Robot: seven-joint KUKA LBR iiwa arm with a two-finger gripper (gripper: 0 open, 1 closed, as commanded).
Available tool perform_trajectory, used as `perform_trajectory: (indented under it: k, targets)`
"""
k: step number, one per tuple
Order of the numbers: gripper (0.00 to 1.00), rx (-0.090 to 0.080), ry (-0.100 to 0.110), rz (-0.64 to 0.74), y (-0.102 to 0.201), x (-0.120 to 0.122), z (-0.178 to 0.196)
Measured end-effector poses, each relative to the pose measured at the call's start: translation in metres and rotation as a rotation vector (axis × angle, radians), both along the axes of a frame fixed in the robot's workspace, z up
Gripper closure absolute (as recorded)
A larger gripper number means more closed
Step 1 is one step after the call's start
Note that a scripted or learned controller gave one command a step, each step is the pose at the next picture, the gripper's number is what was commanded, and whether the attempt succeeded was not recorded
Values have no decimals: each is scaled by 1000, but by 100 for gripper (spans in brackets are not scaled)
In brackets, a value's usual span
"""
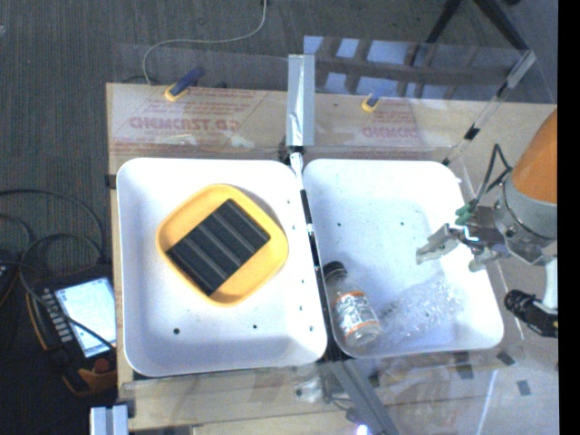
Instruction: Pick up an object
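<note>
My gripper point(456, 250) hangs over the right side of the right bin point(381, 188), reaching in from the right. Its two fingers stand apart, open, with nothing between them. Just below and left of it lies a crumpled clear plastic piece point(419, 308) on the bin floor. A small clear bottle point(352, 308) with a black cap and an orange label lies in the bin's lower left corner, well apart from the gripper. In the left bin point(145, 333) rests a yellow rounded dish with a black ribbed insert point(222, 245).
A metal divider post point(300, 107) stands at the back between the bins. Two yellow-and-blue clamps point(182, 83) hold the cardboard backing behind them. Cables and a small screen point(77, 306) lie on the floor to the left.
</note>
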State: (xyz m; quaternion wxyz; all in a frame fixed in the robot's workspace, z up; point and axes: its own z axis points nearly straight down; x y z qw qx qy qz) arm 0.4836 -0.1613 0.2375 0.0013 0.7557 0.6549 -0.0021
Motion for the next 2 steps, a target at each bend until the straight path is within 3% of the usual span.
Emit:
perform_trajectory:
  k: [1,2]
  targets:
    - [0,-6,-8,42,49,1,-105]
    - [0,3,0,-19,81,14,-54]
